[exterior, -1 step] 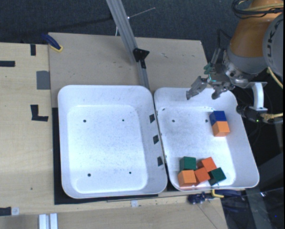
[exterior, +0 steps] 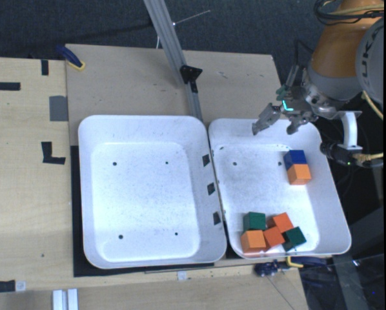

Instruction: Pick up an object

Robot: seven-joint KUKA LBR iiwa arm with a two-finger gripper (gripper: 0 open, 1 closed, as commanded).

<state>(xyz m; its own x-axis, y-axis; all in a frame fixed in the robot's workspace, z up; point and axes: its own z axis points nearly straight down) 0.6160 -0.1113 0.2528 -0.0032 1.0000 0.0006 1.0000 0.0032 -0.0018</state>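
Observation:
My gripper (exterior: 278, 124) hangs over the far rim of the right bin (exterior: 264, 179), fingers spread open with nothing between them. A blue block (exterior: 295, 157) and an orange block (exterior: 299, 174) sit touching each other near the bin's right side, a little below and right of the gripper. At the bin's near edge lies a cluster: a green block (exterior: 254, 221), an orange block (exterior: 253, 240), another orange block (exterior: 281, 225) and a dark green block (exterior: 294, 237).
The left bin (exterior: 141, 192) lies beside the right one, separated by a ridge with black clips. A slanted metal rod (exterior: 170, 37) crosses the bench behind the bins. The arm's orange band (exterior: 348, 28) is at the upper right.

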